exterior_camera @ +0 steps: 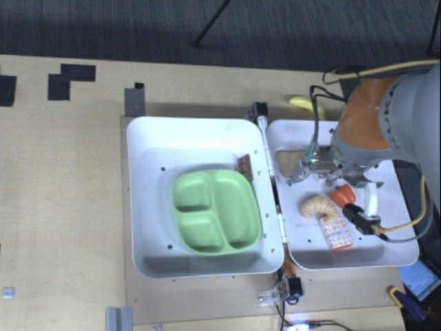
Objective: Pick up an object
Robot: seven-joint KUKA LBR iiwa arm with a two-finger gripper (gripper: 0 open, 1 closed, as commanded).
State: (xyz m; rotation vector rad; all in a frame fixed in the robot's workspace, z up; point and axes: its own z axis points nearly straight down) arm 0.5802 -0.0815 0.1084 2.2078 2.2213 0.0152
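The right bin [396, 250] holds a tan croissant-shaped piece [317, 204], a small red-orange object [342, 195], and a printed tube-like packet [336, 233] lying toward the bin's front. A flat tan item [287, 159] rests near the bin's back left corner. My gripper [317, 172] hangs low over the back half of this bin, just above the croissant piece and the red-orange object and beside the tan item. Nothing is visibly held.
The left bin [148, 185] carries a green divided plate [216, 211] with a small brown piece [244, 164] at its back right edge. A yellow object [302, 103] lies on the bench behind the right bin. Cables [386, 232] trail over the right bin's right side.
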